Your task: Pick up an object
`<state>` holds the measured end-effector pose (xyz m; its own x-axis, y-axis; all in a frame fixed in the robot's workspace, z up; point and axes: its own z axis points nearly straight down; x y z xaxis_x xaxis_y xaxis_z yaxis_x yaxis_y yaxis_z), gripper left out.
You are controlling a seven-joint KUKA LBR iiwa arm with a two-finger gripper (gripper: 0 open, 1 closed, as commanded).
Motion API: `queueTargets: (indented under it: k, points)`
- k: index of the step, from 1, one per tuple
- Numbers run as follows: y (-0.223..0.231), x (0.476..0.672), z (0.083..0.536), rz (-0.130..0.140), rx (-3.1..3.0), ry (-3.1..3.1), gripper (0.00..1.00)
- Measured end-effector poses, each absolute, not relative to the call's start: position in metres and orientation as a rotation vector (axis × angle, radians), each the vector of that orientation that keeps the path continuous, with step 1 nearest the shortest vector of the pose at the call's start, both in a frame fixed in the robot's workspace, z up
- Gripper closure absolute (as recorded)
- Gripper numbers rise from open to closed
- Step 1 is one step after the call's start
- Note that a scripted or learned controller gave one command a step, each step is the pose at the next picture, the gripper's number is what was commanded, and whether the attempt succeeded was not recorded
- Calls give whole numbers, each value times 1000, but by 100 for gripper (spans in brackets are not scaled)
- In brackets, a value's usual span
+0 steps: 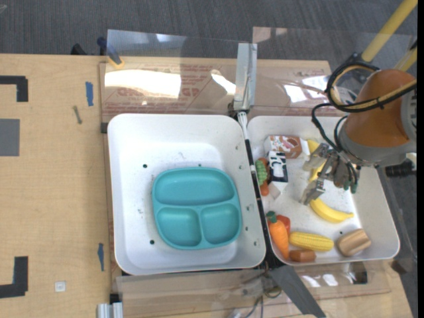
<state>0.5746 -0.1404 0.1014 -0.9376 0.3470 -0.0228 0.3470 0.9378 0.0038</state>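
Banana [330, 211] looks like the target: lies in right bin [389, 244], just below gripper [322, 177]. Fingers apart, nothing between them, hanging low over the bin floor. Step: approach, pre-grasp. Next move needs a short shift toward the banana, straddle it, drop and close. Corn [310, 242] and bread roll [353, 242] sit near; carrot [279, 234] at the bin's left wall.

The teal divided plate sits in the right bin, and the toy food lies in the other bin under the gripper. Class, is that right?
Not quite. The camera view shows the teal divided plate in the left bin. The toy food lies in the right bin, under the gripper.
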Motion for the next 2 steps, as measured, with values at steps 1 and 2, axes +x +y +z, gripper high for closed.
queueTargets:
  k: [1, 2]
  points:
    - [-163, 566, 89, 1, 531, 3086, 0]
    - [-126, 614, 90, -9, 749, 3053, 0]
